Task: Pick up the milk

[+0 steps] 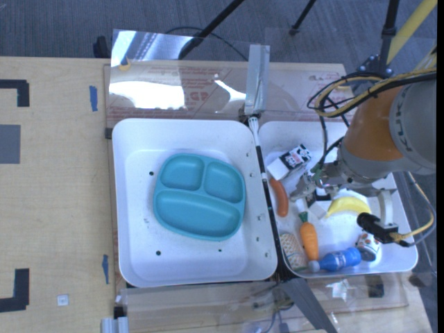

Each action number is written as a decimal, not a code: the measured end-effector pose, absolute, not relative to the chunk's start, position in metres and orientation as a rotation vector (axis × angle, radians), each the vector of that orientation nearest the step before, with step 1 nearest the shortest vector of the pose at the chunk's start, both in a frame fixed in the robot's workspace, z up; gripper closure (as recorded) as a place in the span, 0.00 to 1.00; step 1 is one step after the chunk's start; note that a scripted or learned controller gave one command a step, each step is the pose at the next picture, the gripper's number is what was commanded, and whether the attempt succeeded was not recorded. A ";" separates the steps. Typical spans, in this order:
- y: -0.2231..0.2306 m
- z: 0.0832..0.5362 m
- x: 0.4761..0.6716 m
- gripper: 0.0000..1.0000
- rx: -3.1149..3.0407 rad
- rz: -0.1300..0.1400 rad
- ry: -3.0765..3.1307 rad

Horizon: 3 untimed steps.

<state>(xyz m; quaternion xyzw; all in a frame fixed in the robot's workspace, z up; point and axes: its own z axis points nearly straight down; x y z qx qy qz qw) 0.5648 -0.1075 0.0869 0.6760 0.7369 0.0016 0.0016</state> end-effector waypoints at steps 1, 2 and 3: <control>-0.109 0.096 0.564 1.00 2.126 0.004 2.308; -0.111 0.088 0.516 1.00 2.079 0.008 2.347; -0.127 0.168 0.579 1.00 2.245 -0.005 2.200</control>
